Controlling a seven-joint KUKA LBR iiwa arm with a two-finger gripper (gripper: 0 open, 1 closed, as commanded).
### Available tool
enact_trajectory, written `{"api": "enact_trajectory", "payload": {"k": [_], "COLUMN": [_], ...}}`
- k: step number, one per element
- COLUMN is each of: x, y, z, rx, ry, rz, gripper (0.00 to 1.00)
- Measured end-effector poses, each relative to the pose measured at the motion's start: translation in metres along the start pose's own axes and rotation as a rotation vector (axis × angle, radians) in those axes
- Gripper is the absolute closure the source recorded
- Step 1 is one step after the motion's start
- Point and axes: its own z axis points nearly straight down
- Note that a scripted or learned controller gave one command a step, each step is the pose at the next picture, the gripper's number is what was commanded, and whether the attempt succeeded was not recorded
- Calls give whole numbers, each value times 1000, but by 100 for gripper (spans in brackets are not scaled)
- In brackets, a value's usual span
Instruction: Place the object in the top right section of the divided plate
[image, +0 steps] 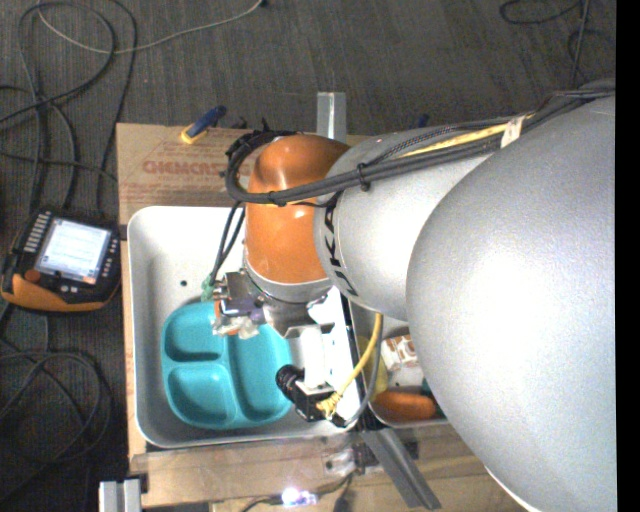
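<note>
Grey-and-silver hardware under the arm's orange band (285, 225) is all that can be made out of the claw (238, 312). It hangs over the upper edge of the teal divided plate (215, 375), and whether it is open, closed or gripping something cannot be told, because the wrist hides it from above.

No object is visible in the claw, and none lies in the parts of the plate that are exposed. If the object is being carried, it is hidden beneath the wrist. Judging by the task, the claw sits where it does because the plate's top right section lies roughly under it. That section is covered by the wrist and by the white block (322, 360) fixed beside it. The two smaller compartments on the plate's left are bare.

The plate rests in the left bin (150, 250), close to its lower wall. A yellow cable (352, 365) loops down from the wrist across the divide between the bins. In the right bin, an orange item (405, 405) and a pale printed packet (400, 352) peek out just below the arm's grey body (500, 280). Either could be the task's object, but that cannot be settled.

Beyond the bins sit a cardboard sheet (165, 165) with a blue-and-yellow tool (203, 122) on it, a handheld control pendant (65, 258) on the floor to the left, and loose black cables. The main obstruction is the arm itself, which blocks any check of the target section.
</note>
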Motion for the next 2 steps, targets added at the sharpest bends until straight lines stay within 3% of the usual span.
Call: {"api": "enact_trajectory", "payload": {"k": [1,2], "x": [23,23], "y": [41,41], "z": [13,13], "rx": [-2,-2], "ry": [-3,-3], "rz": [-108,-108], "gripper": [100,0]}}
